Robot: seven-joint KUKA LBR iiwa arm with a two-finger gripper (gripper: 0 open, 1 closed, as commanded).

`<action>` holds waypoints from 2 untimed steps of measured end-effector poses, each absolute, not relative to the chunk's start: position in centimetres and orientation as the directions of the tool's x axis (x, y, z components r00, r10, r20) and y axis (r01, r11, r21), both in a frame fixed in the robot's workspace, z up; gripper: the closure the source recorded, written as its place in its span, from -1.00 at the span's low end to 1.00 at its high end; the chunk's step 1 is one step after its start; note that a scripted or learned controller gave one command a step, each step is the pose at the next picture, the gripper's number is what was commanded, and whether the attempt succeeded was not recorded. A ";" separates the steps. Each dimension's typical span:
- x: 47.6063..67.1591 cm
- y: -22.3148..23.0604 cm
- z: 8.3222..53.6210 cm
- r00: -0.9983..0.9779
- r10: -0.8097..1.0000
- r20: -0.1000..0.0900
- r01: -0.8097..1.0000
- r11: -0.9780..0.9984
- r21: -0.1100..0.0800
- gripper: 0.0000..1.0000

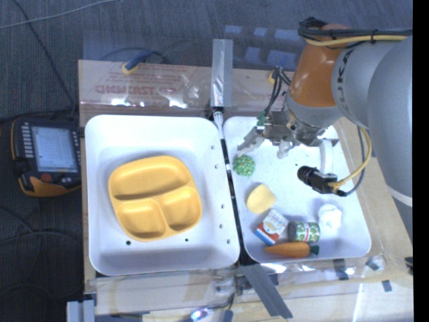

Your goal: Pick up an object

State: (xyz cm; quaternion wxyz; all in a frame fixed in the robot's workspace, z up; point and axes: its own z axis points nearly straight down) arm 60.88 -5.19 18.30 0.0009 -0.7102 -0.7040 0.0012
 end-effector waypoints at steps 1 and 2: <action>60.0 -4.1 18.3 0.038 0.999 0.002 0.999 -0.038 -0.003 -1.00; 60.8 -3.2 18.2 0.200 0.980 -0.001 0.980 -0.200 -0.005 -1.00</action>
